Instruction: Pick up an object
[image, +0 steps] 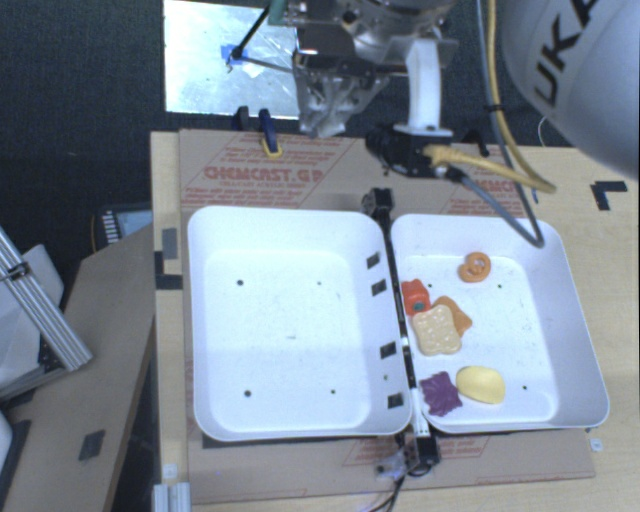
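While the gripper hangs beyond the bins' far edge — finger state cannot be told — the yellow piece lies near the right bin's near edge, beside a purple piece. It looks light, smooth, rounded — take it across its narrow width.

Bench, cardboard sheet, two white bins

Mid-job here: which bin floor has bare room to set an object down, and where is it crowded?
The left white bin has bare floor from wall to wall. In the right white bin, free floor lies along the right wall, beyond the orange ring and yellow oval piece. It is crowded beside the divider: red block, tan cracker-like square, purple piece.
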